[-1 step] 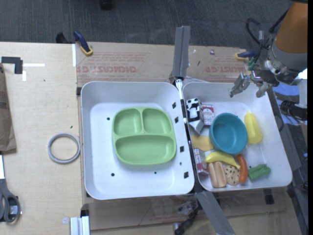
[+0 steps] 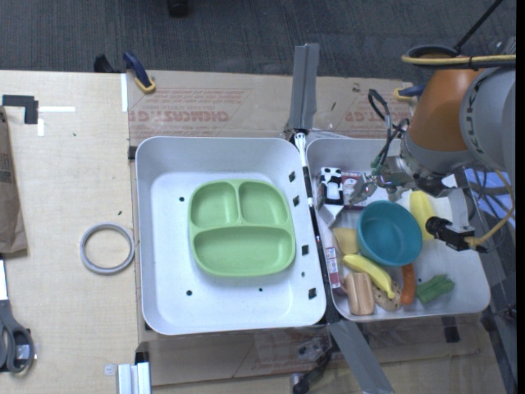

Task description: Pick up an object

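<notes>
The right bin (image 2: 467, 298) holds several small objects. A teal bowl (image 2: 390, 232) lies in its middle, with a yellow banana (image 2: 371, 272) just in front of it. A tan block (image 2: 359, 293), an orange carrot-like piece (image 2: 408, 284) and a green piece (image 2: 435, 287) lie along the front wall. A black-and-white toy (image 2: 331, 184) and a yellow item (image 2: 422, 209) lie farther back. My gripper (image 2: 379, 184) reaches down into the back of this bin, just behind the bowl, under the arm's orange band (image 2: 439, 109).
The left bin (image 2: 156, 245) holds a green divided plate (image 2: 242, 226). A grey tape ring (image 2: 107, 247) lies on the bench to the left. A grey divider bar (image 2: 304, 89) stands behind the bins. Cables hang at the right by the arm.
</notes>
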